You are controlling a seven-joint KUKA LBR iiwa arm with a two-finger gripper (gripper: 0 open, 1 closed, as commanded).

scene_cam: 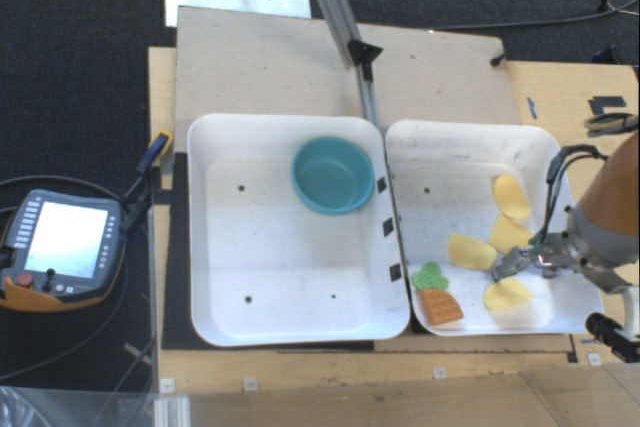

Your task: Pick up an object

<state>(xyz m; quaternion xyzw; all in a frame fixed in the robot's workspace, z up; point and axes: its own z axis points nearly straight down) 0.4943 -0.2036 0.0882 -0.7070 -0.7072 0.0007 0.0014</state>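
The camera view looks down at a slant on two white bins, and the right bin [470, 140] serves here as the landmark. Inside it, toward its arm-side wall, lie several pale yellow pieces: one upper piece [511, 196], one just below it [509, 233], a flatter one [470, 252] nearer the bin's middle, and a lower one [508, 294] close to the near wall. At the bin's near corner beside the divider sit a small green item [430, 275] and an orange block [439, 308], touching or nearly so.

The arm [610, 205] enters over the bin's outer wall, and the gripper [510, 262] sits low in the cluster of yellow pieces, between the flatter one and the lower one. That placement suggests the program has chosen this crowded patch as its target, since most candidates lie together here. Whether any piece is actually between the fingers is too small and blurred to judge, so I cannot tell the state of the jaws or call anything held.

Across the divider, the left bin [225, 315] carries a teal bowl [332, 175] near its far wall, well apart from the gripper. Further out beyond the left bin, a control pendant [62, 245] rests on the dark floor.

The arm is cut off by the picture's edge, so its upper links are unseen. The exact shapes of the yellow pieces, and where one ends and the next begins under the gripper, are hard to make out.
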